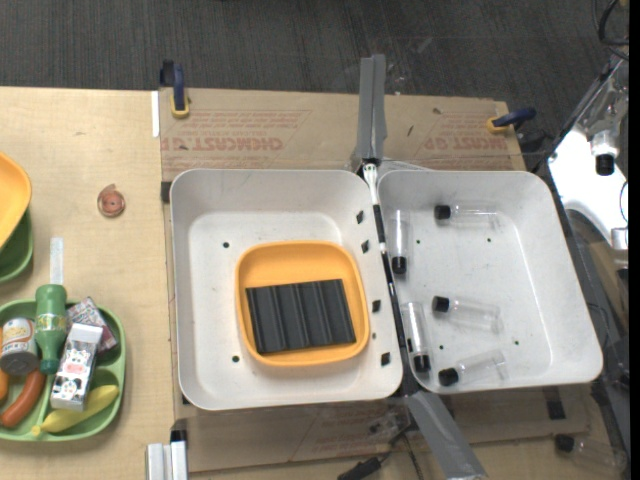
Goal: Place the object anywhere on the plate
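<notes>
An orange square plate (298, 255) lies in the middle of the left white bin (200, 268). On it rests a dark grey ribbed rectangular block (301, 315), flat and wholly inside the plate's rim. In the right white bin (540, 268) lie several clear tubes with black caps. One tube (466, 213) is at the back. Another tube (466, 311) is near the middle, and a third tube (470, 370) lies at the front.
A green tray (105, 393) of toy food and bottles sits at the left on the wooden bench, with an orange bowl (10, 203) behind it. A small pink disc (111, 201) lies near the left bin. White equipment (590, 173) stands at the right edge.
</notes>
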`<state>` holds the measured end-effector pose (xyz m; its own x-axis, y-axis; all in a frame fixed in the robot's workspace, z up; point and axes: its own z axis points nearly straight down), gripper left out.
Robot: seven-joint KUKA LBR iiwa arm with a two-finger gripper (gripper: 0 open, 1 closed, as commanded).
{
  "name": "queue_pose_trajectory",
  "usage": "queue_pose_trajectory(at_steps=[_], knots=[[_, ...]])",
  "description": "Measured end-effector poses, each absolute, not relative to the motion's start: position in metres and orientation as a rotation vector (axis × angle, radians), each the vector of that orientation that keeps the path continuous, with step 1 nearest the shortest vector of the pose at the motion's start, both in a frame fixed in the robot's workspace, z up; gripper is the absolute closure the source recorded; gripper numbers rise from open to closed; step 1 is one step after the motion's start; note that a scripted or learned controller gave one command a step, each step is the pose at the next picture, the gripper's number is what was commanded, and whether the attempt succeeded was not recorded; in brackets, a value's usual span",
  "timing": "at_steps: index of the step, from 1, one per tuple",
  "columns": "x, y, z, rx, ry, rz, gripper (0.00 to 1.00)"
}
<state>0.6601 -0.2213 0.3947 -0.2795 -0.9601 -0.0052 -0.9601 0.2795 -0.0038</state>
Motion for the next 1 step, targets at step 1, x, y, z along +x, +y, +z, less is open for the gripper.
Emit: queue_pose_trajectory(at_steps=[1], knots=[[0.6023,-0.2210,0.4412,-2.240,2.197,0.003,1.00]])
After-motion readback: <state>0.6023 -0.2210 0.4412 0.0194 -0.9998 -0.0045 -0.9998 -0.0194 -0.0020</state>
